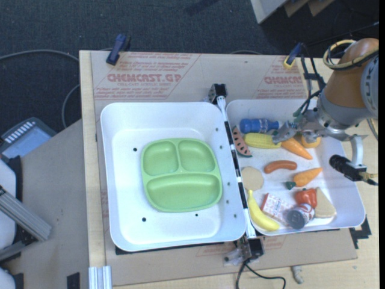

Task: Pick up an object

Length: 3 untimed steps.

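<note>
My gripper hangs low over the back of the right bin, reaching in from the right. Its tip sits just above an orange carrot and beside a yellow corn piece. I cannot tell whether it touches either one. A blue bottle lies just left of it. Toward the front lie a sausage, a second carrot, a round tan cookie, a banana, a red pepper and a grey can.
The left bin holds a green divided plate. A watermelon slice leans at the right bin's left wall. A black part juts over that bin's right side. Blue clamps grip the board's far edge.
</note>
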{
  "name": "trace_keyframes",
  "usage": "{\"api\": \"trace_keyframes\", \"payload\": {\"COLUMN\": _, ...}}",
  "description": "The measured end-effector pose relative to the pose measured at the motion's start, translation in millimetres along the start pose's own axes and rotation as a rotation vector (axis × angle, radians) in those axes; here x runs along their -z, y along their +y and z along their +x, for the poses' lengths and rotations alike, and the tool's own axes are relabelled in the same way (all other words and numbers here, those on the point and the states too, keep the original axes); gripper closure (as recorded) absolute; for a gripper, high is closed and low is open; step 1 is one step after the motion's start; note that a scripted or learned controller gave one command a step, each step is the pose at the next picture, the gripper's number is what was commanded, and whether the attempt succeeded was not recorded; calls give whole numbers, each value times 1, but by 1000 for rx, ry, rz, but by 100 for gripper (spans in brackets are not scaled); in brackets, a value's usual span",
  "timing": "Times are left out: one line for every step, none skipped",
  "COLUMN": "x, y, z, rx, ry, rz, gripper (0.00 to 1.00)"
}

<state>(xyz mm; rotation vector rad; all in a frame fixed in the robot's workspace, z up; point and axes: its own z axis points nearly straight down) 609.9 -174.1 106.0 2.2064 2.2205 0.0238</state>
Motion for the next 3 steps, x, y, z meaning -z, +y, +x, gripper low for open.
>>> {"api": "trace_keyframes", "payload": {"x": -20, "y": -132, "z": 9, "rx": -7, "ry": -3, "rz": 20, "gripper": 0}}
{"api": "trace_keyframes", "payload": {"x": -8, "y": -128, "z": 10, "rx": -5, "ry": -2, "rz": 10, "gripper": 100}}
{"api": "trace_keyframes", "payload": {"x": 80, "y": -94, "z": 85, "rx": -5, "ry": -3, "rz": 18, "gripper": 100}}
